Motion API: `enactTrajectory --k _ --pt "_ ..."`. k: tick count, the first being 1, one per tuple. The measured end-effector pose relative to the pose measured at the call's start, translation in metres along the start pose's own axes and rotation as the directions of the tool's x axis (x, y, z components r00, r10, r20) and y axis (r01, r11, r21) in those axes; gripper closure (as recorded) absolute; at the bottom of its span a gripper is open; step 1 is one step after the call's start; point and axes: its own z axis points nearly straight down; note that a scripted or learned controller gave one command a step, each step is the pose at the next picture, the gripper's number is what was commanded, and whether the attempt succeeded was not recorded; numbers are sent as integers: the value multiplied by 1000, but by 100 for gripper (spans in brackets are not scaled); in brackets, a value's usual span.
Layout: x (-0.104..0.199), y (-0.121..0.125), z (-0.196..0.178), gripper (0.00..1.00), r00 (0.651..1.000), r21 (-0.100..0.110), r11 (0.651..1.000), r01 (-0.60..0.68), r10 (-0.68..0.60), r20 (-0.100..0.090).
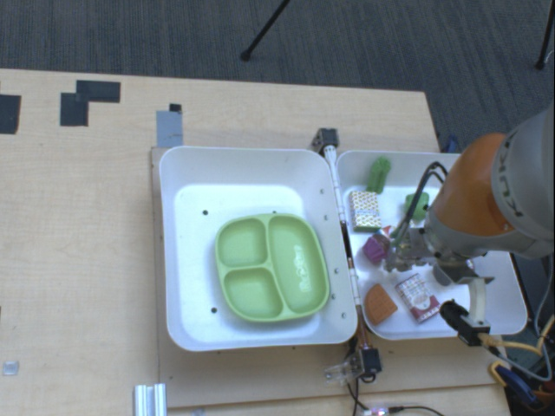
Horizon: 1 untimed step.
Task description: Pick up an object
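We hover gripper point(401, 254) over right bin point(512, 315); cannot tell finger state. Purple block point(375, 249) at its nine o'clock: we judge light, rigid; pinch flat sides.

light falls evenly from overhead, bright and soft. the left bin point(173, 232) glares near pure white on its floor, washing out detail around the green tray point(273, 267), which casts a faint shadow. the wooden bench point(78, 232) is pale and flat-lit. the dark carpet point(173, 16) shows fine grain. the whole picture is slightly soft; the arm point(512, 189) at the right edge is blurred.
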Motion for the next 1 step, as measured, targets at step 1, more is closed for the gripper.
enactTrajectory --k 1 --pt "0 0 0 0 1000 0 1000 0 0 0"
